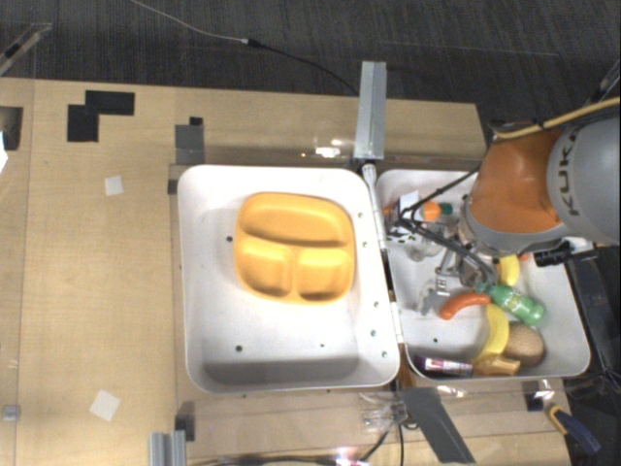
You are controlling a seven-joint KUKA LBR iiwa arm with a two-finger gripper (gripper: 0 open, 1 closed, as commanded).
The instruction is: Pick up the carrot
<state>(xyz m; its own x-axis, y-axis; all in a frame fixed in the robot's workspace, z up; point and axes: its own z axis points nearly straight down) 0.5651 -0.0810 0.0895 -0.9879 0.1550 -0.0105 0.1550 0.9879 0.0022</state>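
Right up near the camera you see the big grey arm (572, 178) with its orange band, reaching into the right bin (582, 357). Your end effector (448, 282) hangs low in the middle of that bin, and you cannot tell from this view if it is apart or together. The carrot (464, 304) lies just under it, toward the bin's near edge. It is a small orange stick, a bit bent, lying flat. A green bottle (514, 301) touches its right end, and a yellow banana (497, 330) sits close by. To do this step well, come straight down over the carrot's middle, squeeze across its thin sides, and keep off the bottle. The yellow tray (294, 246) rests in the left bin (209, 357).
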